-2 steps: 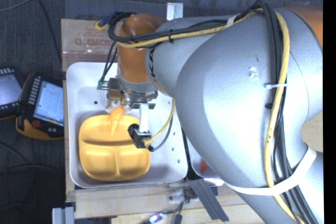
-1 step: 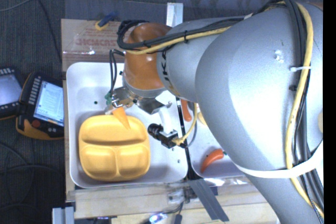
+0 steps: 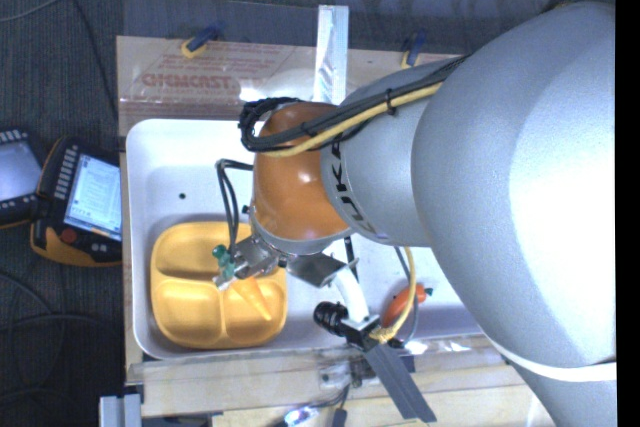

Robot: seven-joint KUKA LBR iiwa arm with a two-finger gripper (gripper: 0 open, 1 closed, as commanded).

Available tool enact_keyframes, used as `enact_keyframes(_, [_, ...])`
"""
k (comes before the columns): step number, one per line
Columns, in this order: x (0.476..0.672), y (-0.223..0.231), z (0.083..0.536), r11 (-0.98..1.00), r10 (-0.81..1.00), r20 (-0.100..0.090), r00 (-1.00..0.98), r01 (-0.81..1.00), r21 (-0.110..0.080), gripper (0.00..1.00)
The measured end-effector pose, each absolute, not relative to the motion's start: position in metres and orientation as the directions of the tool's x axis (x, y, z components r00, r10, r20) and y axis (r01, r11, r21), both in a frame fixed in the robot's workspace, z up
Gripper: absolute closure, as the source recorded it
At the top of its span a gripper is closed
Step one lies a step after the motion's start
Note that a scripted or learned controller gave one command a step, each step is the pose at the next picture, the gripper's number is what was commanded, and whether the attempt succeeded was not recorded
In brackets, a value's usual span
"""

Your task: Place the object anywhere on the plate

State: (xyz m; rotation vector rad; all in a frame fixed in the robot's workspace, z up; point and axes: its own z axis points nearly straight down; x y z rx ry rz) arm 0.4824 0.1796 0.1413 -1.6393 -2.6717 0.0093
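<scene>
A yellow divided plate (image 3: 195, 300) lies in the front left corner of the left white bin (image 3: 165, 155). My gripper (image 3: 243, 265) hangs over the plate's right part, mostly hidden under the orange wrist band (image 3: 290, 180). Small green and metal parts stick out at its left side. A small orange object (image 3: 401, 299) shows to the right, just under the arm near the front of the bench. Nothing can be seen in the gripper's grasp from this angle.
The big grey arm (image 3: 500, 185) covers the right bin and much of the bench. A cardboard sheet (image 3: 200, 80) lies behind the bins. A teach pendant (image 3: 85, 205) sits on the floor to the left. Cables run along the wrist.
</scene>
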Motion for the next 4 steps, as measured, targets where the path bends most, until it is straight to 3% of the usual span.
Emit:
enact_keyframes(1, [0.485, 0.127, 0.13, 0.648, 0.762, 0.003, -0.648, 0.762, -0.004, 1.0])
enact_keyframes(2, [0.53, 0.185, 0.137, 0.736, 0.677, 0.005, -0.736, 0.677, -0.004, 1.0])
enact_keyframes(3, [0.53, 0.184, 0.137, 0.736, 0.677, 0.005, -0.736, 0.677, -0.004, 0.0])
enact_keyframes(4, [0.53, 0.186, 0.142, 0.736, 0.676, 0.01, -0.736, 0.676, -0.007, 1.0])
